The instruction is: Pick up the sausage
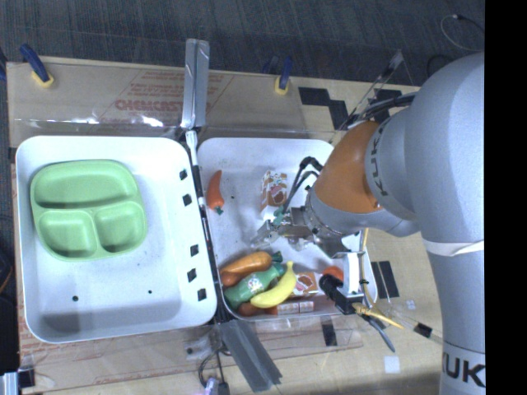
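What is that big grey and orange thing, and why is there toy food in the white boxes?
That big thing is a robot arm. It reaches in from the right, and a camera fixed above the bench looks down on it at a slant. At its tip is a gripper, a small claw with two fingers, low over the right bin.

In that bin lies toy food: a small carrot near the left wall, then a pile at the front with an orange-brown sausage, a banana and a green bottle. A printed packet lies by the gripper.

The left bin holds a green divided plate.

I can't tell whether the claw holds anything.
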You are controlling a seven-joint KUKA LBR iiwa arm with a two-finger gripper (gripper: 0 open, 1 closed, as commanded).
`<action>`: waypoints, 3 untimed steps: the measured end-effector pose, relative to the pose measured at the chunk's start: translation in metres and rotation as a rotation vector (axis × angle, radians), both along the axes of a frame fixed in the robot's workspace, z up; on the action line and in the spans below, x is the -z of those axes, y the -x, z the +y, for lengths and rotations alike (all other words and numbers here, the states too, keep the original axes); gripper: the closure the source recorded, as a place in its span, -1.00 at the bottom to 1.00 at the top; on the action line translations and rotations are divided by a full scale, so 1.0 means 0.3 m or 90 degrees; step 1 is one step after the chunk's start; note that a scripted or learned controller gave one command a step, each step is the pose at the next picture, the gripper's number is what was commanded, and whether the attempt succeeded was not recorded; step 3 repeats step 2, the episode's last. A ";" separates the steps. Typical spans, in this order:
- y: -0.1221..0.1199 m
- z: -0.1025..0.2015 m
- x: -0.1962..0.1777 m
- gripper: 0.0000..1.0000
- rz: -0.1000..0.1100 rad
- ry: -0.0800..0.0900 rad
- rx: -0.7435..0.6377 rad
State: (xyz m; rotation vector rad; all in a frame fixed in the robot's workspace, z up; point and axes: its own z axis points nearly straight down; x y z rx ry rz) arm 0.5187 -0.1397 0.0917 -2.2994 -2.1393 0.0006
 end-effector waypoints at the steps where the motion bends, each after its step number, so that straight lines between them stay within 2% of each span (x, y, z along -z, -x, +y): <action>1: -0.368 0.069 -0.001 -1.00 0.000 0.000 -0.053; 2: -0.444 0.166 -0.002 -1.00 0.000 0.000 0.070; 3: -0.444 0.166 -0.002 -1.00 0.000 0.000 0.070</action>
